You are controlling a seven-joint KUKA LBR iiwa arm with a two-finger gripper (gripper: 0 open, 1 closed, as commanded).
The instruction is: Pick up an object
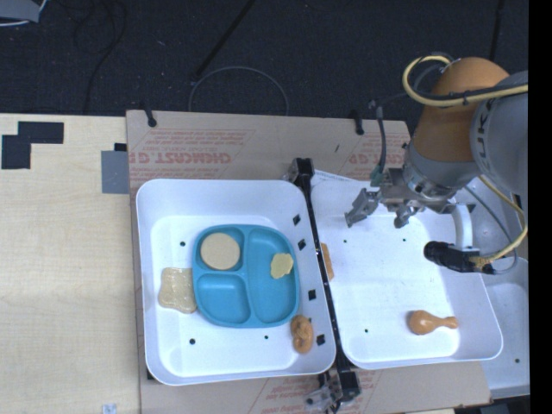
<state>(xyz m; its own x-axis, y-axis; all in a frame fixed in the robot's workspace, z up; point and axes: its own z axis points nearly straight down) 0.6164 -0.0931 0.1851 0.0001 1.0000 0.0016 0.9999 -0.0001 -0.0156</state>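
Now, bench: 2 shallow white bins sit side by side on a cardboard sheet, the left bin (164,222) and the right bin (379,266), meeting at a dark centre divider.
My arm: I reach in from the right, my orange band above the wrist, over the upper part of the right bin.
My gripper (379,211): it hangs above the upper left area of the right bin; my 2 fingers stand apart, with nothing between them.
Drumstick (431,322): a tan drumstick-shaped toy lies on the floor of the right bin near its lower right corner, well apart from my gripper.
Blue tray (246,296): a divided blue plate lies in the left bin.
Round piece (219,250): a tan disc rests in the tray's upper left compartment.
Yellow piece (282,266): a small yellow item lies in the tray's upper right compartment.
Pale slab (177,290): it lies on the left bin floor, touching the tray's left edge.
Brown lump (302,333): it lies at the left bin's lower right, beside the divider.
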